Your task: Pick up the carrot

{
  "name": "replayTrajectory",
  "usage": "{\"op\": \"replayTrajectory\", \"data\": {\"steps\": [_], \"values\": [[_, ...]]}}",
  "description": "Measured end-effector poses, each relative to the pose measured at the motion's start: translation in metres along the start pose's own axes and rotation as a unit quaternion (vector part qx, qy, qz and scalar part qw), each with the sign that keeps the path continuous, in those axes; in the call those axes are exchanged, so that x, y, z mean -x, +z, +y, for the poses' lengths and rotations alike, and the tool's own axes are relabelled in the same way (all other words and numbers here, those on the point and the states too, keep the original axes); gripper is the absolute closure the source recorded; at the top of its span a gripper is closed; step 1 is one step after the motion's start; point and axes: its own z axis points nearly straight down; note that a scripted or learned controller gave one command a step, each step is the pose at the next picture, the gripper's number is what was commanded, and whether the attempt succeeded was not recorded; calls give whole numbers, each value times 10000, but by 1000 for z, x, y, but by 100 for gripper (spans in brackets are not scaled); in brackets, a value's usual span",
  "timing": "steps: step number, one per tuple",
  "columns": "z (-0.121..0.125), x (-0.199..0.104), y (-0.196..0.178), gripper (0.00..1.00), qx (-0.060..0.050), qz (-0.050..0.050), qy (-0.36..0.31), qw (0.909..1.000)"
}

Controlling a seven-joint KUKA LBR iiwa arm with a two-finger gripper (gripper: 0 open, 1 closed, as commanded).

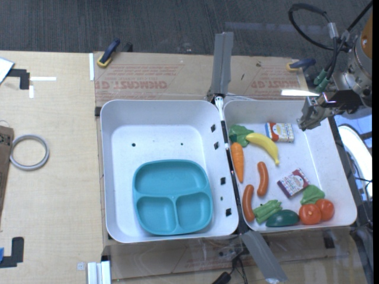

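Carrot (pixel 237 161): at right bin's (pixel 343 176) left wall, beside banana (pixel 265 146). Gripper (pixel 309 120): over far right edge, aperture indeterminable. Best approached vertically, straddling the narrow width.

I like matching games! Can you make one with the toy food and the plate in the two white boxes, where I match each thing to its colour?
Things:
1. carrot
2. banana
3. divided plate
4. tomato

Colours:
A. teal
B. red
C. orange with a green top
D. yellow

Pairs: 1-C, 2-D, 3-A, 4-B
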Motion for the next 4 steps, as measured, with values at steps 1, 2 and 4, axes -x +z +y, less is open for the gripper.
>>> {"op": "replayTrajectory", "data": {"steps": [1, 2, 4], "values": [[-1, 5, 0, 100, -7, -1, -535, 9986], [-2, 18, 1, 100, -11, -5, 2022, 9794], [-3, 34, 25, 100, -17, -4, 1904, 9817]]}}
